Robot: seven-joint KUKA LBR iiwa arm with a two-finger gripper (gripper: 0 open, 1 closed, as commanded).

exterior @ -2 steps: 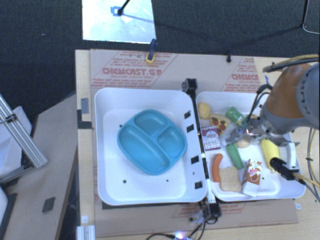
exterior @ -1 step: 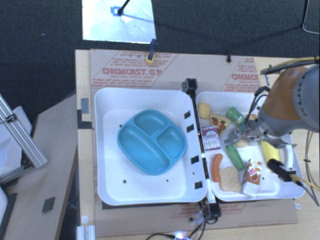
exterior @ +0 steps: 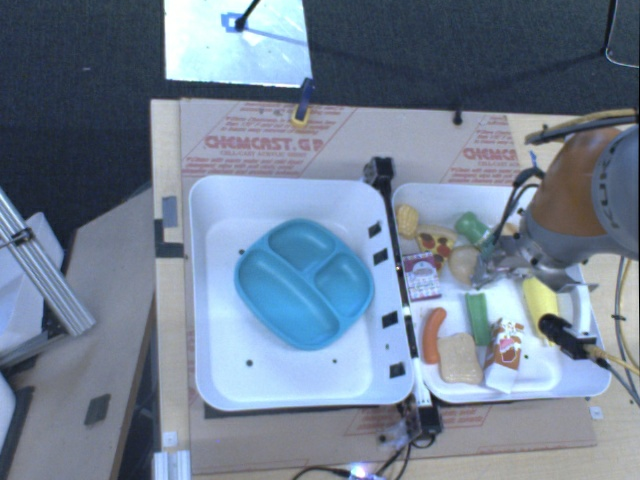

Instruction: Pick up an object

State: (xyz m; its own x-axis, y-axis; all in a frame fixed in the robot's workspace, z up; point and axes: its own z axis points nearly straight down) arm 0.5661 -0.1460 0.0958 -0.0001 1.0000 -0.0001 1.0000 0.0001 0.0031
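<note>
The right bin holds several toy foods: a green piece, a pizza slice, a beige round piece, a green cucumber, a yellow banana and a small carton. My gripper hangs low over the middle of this bin. It is just right of the beige piece and above the cucumber's top end. The wrist hides what lies directly under it. Nothing shows held in it.
A blue divided plate lies in the left bin. Along the right bin's left side sit a yellow piece, a red and white box, an orange sausage and a bread slice.
</note>
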